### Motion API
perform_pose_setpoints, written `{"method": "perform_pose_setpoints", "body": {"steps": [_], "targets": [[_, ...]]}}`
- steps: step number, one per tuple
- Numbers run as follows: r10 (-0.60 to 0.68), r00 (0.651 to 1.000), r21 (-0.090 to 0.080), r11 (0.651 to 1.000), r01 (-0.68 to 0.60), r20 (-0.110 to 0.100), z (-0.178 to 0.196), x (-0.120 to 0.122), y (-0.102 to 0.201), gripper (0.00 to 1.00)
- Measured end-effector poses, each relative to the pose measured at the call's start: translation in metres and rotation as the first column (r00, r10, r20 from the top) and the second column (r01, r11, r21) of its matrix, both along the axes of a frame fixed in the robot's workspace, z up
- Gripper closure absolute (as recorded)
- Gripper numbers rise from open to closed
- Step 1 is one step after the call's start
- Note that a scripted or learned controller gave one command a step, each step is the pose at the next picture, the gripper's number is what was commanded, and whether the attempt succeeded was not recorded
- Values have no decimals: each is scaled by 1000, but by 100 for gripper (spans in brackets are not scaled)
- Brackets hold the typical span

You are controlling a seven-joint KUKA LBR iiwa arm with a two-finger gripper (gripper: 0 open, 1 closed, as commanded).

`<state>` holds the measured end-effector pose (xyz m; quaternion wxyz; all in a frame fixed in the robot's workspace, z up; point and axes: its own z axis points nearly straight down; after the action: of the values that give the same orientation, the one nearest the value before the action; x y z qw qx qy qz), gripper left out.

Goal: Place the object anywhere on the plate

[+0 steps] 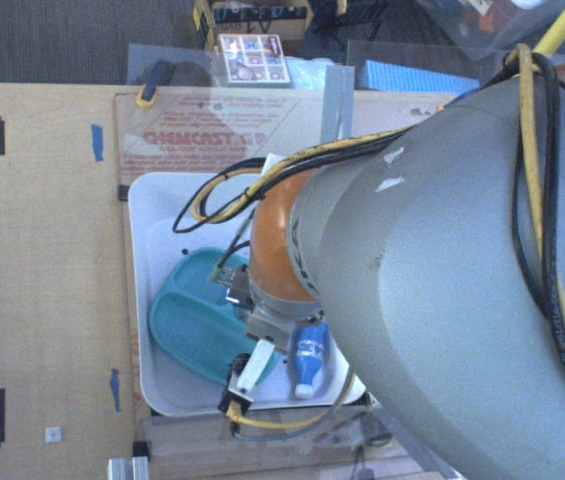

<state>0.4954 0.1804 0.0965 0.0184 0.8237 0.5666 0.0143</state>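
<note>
- Camera view: the pincer [234, 286] hangs over the teal plate [187, 333], largely hidden under the arm [442, 268]; apart or together, I cannot tell.
- The blue-and-white object [309, 360], possibly a small bottle, lies near the pincer in the white bin [152, 208], beside the plate.

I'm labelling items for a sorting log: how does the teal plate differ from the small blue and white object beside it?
The plate is plain teal; the blue and white object is two-toned. The plate is broad and shallow; the object is far smaller and narrow. The arm hides part of the plate; the object shows nearly whole. Both lie in the same white bin.
</note>
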Motion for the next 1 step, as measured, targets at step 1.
{"method": "perform_pose_setpoints", "body": {"steps": [1], "targets": [[178, 983, 13, 984, -178, -48, 53, -16, 43, 100]]}}
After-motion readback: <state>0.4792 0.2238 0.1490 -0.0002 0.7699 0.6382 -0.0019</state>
